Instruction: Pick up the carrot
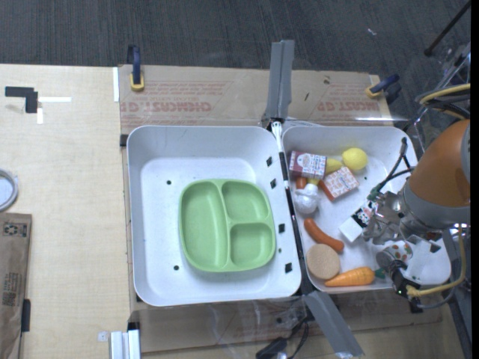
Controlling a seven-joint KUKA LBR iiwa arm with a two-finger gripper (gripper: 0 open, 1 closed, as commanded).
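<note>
Two white bins side by side on the bench. Left bin (150, 200) holds a green divided plate (227, 224), three compartments, sitting mid-floor.

Right bin (340, 133) holds the rest. The carrot (350, 277) lies along the front edge, tip pointing left, just right of a round tan cookie-like disc (323, 261). A sausage (323, 234) lies above that disc. Near the back edge are a lemon (355, 159), a small carton (307, 164) and a red box (339, 183). A whitish lump (305, 198), hard to identify, sits by the left wall.

The gripper (382, 226) hangs over the bin's right side, above and right of the carrot, apart from it. Can't tell its state, too cluttered.
</note>
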